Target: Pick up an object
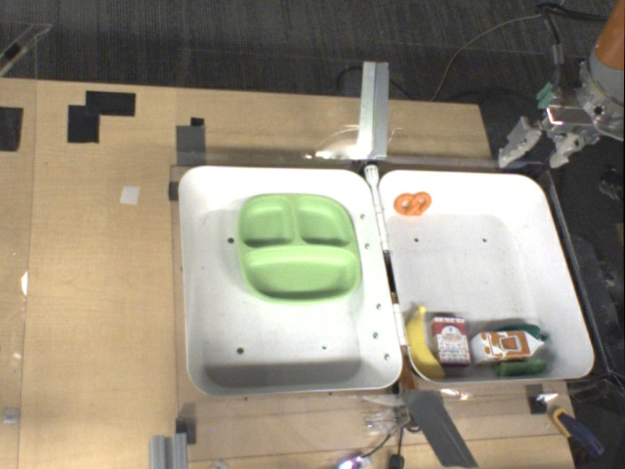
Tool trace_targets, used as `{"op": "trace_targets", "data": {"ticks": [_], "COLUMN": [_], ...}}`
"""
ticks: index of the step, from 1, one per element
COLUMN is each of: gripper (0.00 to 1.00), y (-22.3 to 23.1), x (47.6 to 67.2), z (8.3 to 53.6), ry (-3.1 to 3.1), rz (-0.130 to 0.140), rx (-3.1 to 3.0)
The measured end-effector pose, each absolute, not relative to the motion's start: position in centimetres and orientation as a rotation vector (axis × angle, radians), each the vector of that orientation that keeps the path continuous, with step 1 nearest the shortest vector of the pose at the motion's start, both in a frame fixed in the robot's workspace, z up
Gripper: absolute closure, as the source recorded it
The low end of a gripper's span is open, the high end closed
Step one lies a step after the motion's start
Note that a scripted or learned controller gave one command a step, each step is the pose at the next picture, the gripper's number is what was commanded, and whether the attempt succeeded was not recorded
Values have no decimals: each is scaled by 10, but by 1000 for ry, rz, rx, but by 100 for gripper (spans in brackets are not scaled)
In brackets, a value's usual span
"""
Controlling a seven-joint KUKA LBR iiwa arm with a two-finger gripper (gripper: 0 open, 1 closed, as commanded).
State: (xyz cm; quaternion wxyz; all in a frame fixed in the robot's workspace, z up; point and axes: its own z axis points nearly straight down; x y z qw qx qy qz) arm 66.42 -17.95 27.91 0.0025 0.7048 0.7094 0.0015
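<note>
The gripper (540, 148) hangs outside the bins, just beyond the far right corner of the right bin (488, 262), over the dark floor past the bench; its two pale fingers (516, 145) stand spread apart with nothing between them. The grey arm (598, 91) with its orange band leaves the picture at the top right. In the right bin, an orange pretzel (413, 203) lies near the far left corner, close to the wall shared with the other bin. Along the near edge sits a row of things: a yellow banana (420, 345) by the near left corner, a small red carton (449, 341) touching it on the right, then an orange and white carton (505, 344) lying on its side, and a green thing (520, 366) tucked against that carton's near side; what it is cannot be told. The middle of this bin is bare. The left bin (210, 291) holds a green divided plate (298, 245), set toward its far right part, with two small compartments at the far side and one wide one nearer. Both bins rest on the wooden bench (88, 291).
</note>
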Motion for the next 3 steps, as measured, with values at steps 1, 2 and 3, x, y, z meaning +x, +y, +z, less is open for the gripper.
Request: {"op": "trace_targets", "data": {"ticks": [1, 2, 3], "gripper": [0, 0, 0], "y": [-205, -195, -205], "x": [670, 671, 612], "z": [316, 360, 217], "ry": [2701, 2897, 2688], "rz": [4, 3, 3], "rx": [1584, 1184, 1616]}}
